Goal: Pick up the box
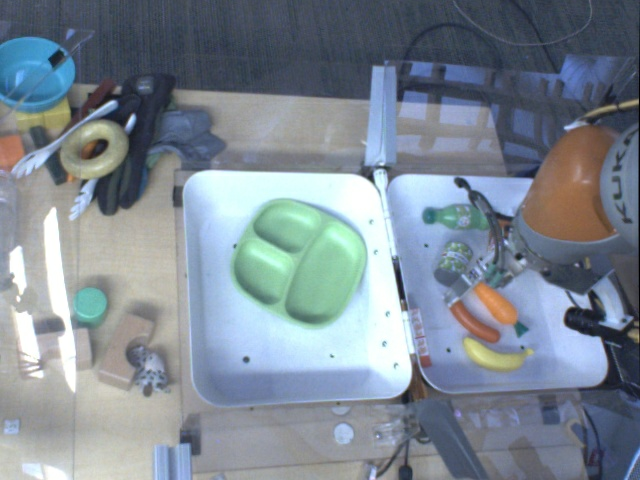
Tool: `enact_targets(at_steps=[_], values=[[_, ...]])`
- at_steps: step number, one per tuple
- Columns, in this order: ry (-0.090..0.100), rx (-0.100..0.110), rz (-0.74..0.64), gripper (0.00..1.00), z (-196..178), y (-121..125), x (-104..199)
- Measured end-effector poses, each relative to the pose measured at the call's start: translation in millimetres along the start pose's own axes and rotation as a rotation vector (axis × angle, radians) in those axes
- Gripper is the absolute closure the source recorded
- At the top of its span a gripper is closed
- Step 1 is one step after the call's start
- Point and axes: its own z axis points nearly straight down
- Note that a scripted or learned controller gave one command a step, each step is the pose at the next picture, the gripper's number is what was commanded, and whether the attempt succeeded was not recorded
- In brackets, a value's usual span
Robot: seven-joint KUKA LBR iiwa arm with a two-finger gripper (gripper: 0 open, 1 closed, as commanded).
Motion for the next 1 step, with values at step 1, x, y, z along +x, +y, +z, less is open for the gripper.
enact_targets(at_steps=[1], values=[[-0.003, -0.005, -0.026, 0.0, 24.4, 53.8, -1.9]])
